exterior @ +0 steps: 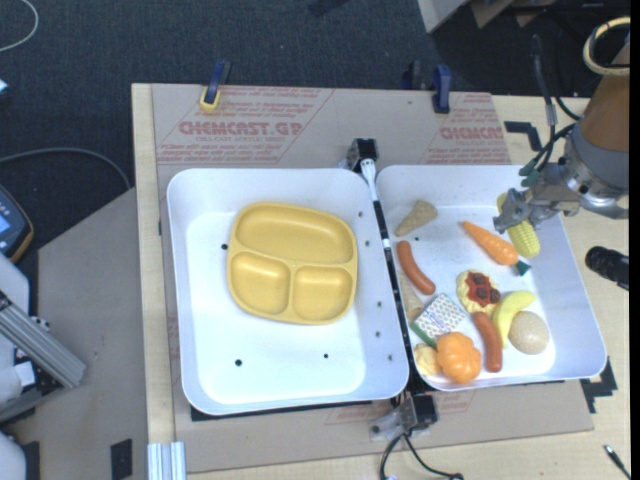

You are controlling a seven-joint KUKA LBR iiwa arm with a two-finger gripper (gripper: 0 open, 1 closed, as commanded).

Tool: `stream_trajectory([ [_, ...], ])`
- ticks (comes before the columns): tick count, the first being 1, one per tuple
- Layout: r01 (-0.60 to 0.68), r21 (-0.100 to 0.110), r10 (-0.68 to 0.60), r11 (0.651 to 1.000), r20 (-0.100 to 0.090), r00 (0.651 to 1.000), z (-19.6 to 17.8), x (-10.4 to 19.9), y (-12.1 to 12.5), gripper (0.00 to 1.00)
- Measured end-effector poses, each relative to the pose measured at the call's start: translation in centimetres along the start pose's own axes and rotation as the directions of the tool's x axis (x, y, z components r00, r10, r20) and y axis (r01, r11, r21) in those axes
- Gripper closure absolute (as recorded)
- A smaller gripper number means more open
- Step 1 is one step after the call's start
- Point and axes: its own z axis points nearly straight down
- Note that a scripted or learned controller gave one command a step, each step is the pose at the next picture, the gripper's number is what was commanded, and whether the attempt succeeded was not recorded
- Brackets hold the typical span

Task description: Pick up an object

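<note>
The yellow plastic corn cob (524, 236) lies at the right bin's (570, 363) far right side, partly covered by the grey two-finger gripper (522, 208), which sits right over it; whether its fingers are spread or pinching cannot be told. Just beside lies an orange toy carrot (489, 242). A yellow three-compartment plate (293, 262) fills the left bin (200, 358).

Right bin (575, 268): your open floor is the far-left corner and middle strip. Near end crowded — sausage (415, 267), pumpkin (458, 356), banana (510, 310), potato (529, 332) packed close. Carrot (490, 242) and corn (523, 234) block the far-right side. Left bin (200, 298): yellow tray (293, 262) fills its centre.
</note>
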Motion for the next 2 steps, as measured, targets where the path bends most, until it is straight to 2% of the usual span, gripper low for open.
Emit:
stream_trajectory([
  [1,-0.001,0.001,0.001,1.000,-0.001,1.000,0.7,4.6,-2.2,1.00],
  [2,0.002,0.000,-0.002,1.000,-0.001,1.000,-0.4,10.1,-4.3,1.00],
])
